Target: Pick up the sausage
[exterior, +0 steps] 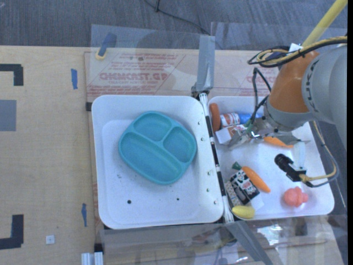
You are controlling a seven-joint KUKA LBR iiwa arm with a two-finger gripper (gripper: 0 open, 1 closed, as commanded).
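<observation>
The sausage (214, 117) is a short red-brown piece lying lengthwise against the left wall of the right bin (325, 200), near its far corner. My gripper (239, 138) is low in the same bin, a little to the right of the sausage and nearer the camera, apart from it. A red, white and blue packet (234, 120) lies between the sausage and the gripper, partly under the wrist. Nothing is visibly held.
An orange carrot (257, 179), a black-and-white box (242, 186), a yellow fruit (242, 211), a pink fruit (295, 197) and a second orange piece (279, 143) share the right bin. The left bin (110, 203) holds a teal divided plate (158, 147).
</observation>
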